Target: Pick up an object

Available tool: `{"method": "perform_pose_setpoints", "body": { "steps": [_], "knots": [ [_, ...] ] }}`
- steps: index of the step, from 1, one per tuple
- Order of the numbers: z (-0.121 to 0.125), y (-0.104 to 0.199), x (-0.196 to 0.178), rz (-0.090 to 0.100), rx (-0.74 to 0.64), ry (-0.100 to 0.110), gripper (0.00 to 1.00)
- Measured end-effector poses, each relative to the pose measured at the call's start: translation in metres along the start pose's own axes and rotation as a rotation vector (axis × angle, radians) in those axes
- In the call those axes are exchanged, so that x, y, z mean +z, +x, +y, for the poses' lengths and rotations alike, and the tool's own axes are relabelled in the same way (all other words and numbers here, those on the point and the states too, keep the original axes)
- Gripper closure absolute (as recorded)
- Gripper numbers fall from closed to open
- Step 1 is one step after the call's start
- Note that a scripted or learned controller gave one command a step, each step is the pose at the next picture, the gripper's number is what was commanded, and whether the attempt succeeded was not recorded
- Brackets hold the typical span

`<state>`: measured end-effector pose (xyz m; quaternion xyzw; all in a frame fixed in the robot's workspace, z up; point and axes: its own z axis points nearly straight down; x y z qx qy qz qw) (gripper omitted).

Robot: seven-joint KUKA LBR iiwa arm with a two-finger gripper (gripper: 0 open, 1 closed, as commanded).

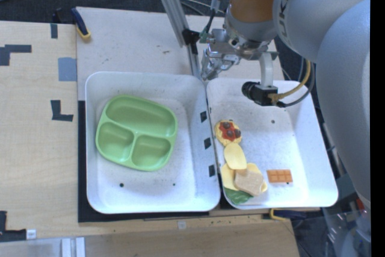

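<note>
The gripper (212,69) hangs over the right bin's (301,147) far-left corner, up-frame of the food pile (240,165); its spread cannot be told.

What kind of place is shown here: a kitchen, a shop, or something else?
Most likely a robotics lab bench, not a kitchen. A grey robot arm reaches over two white bins, which hold a green divided plate and toy food pieces; tape marks lie on the bench.

Grey arm (325,15) reaches in from right, orange-banded wrist bent down, hand (212,69) low.
</note>
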<state>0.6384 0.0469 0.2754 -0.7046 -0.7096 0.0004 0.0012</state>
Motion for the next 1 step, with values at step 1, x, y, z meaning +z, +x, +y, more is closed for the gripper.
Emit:
{"method": "perform_pose_setpoints", "body": {
  "steps": [1],
  "knots": [
    [-0.0008,0.0463,0.0122,-0.001,0.002,0.0,1.0]
  ]
}}
